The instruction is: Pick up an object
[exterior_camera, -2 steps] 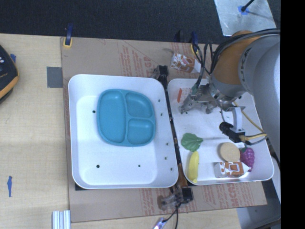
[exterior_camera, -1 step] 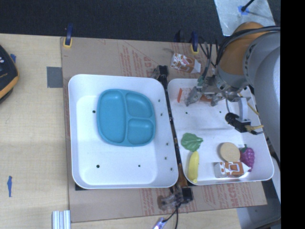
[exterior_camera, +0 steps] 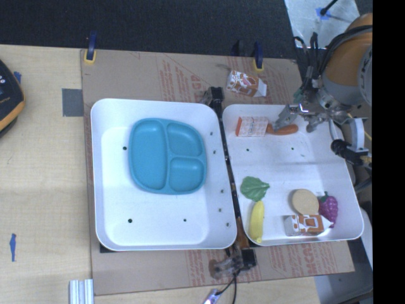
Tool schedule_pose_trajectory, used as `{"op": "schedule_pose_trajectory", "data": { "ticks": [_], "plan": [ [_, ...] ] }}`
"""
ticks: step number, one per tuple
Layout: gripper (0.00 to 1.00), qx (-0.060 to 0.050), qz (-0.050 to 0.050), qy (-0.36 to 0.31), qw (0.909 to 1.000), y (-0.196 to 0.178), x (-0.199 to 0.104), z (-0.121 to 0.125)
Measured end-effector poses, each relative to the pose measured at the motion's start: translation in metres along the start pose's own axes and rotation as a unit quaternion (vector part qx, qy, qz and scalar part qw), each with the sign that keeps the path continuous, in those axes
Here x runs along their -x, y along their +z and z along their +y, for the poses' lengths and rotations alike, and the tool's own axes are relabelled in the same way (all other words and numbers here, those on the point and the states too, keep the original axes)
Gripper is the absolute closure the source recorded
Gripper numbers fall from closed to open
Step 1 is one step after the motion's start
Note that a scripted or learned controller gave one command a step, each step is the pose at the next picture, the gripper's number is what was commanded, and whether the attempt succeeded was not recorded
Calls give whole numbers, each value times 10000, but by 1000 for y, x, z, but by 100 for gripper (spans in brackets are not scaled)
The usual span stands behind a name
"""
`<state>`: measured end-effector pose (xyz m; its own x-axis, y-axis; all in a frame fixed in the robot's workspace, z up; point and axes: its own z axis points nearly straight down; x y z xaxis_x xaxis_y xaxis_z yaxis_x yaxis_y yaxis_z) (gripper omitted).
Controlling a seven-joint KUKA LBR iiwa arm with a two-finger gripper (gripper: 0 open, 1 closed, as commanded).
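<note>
While its fingers stand spread apart, the gripper [exterior_camera: 299,118] grips nothing (fingertips down in the right bin [exterior_camera: 354,189]); an orange carrot [exterior_camera: 284,130] lies just beneath it.

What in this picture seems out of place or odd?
One small red-and-white packet lies on the brown cardboard beyond the right bin, outside both bins, while the other toy foods are inside that bin. The blue divided plate lies flat in the left bin.
</note>
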<state>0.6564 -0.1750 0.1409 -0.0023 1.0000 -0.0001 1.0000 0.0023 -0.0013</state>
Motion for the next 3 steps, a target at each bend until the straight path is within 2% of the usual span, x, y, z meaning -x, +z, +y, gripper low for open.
{"op": "schedule_pose_trajectory", "data": {
  "ticks": [1, 2, 3],
  "plan": [
    [100, -7, -2, -26, 10000, -10, 0, 0],
    [100, -3, 9, -9, 10000, -88, -55, -51],
    [100, -17, 0, -21, 10000, -91, -123, -78]
  ]
}}
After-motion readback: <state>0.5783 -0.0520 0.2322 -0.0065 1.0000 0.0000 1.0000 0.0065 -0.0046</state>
